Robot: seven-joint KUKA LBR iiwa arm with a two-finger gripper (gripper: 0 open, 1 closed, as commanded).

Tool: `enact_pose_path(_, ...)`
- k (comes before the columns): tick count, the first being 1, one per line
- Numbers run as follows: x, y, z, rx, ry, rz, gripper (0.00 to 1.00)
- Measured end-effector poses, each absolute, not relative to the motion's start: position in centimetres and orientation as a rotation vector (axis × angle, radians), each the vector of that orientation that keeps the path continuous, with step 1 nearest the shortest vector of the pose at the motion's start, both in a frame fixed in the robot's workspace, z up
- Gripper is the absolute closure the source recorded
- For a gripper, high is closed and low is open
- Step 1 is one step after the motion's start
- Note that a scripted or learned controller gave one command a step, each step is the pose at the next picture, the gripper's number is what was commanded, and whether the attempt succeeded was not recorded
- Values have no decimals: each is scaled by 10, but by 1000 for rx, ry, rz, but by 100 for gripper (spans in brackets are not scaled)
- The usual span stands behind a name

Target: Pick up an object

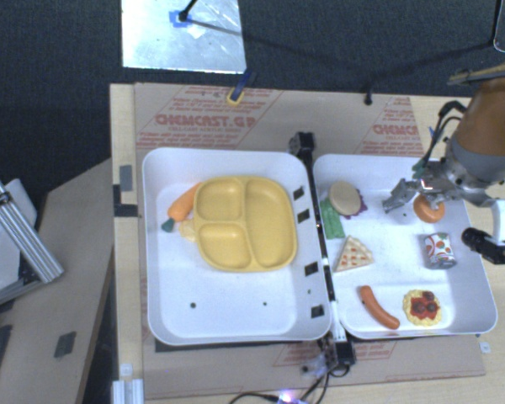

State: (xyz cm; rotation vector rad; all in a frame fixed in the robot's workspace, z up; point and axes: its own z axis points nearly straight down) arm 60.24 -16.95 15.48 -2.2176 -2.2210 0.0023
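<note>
On the desk point(126, 310), the left bin point(164, 251) holds a yellow plate point(240, 223) with a carrot point(182, 202) tucked against its upper-left edge, out of the arm's way. The right bin point(480, 297) spreads the pickable food apart: burger point(346, 198), pizza slice point(353, 255), sausage point(378, 306), small pizza point(424, 307), can point(438, 250). The gripper point(408, 194) hangs at upper right just beside a donut point(428, 208), likely its target; I cannot tell how its fingers stand.

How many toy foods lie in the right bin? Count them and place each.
6, though the gripper may hide more: burger far left, pizza slice below it, sausage near front, spaghetti front right, can right, doughnut beside the gripper.
</note>
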Motion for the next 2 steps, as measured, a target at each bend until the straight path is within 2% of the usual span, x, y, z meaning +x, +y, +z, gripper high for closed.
enact_pose_path(1,600,-160,98,-2216,-2224,1,0)
enact_pose_path(2,602,-160,88,-2222,-2226,-4,0)
